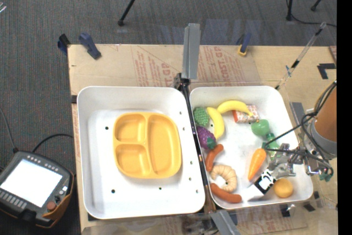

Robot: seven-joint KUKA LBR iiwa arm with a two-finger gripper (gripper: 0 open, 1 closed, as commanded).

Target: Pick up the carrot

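In the right bin (275,97), right half, I log one carrot (256,164). It is plain orange, smooth and cone-shaped. Its thick end points to the far side and its thin tip to the near-left. It lies flat on the white bin floor, slanted in my view, clear of its neighbours.

- Just right of the carrot: gripper (279,161), low over the bin. I cannot tell whether it is spread or pressed together. I see the carrot beside it, not in it.
- Beyond the carrot: green pepper (261,128).
- Near-right of it: round orange fruit (283,188).
- Near-left of it: pale curled shrimp (225,176), with a reddish sausage (225,193) at the bin's near edge.
- Along the bin's left wall: second sausage (214,157), purple grapes (206,137), leafy green piece (201,116).
- Far side: banana (224,114), touching a small red-and-white packet (246,114).
- Left bin (93,118): one yellow divided plate (147,145) with three compartments.
- Counter (137,63): brown board, carrying both bins side by side.
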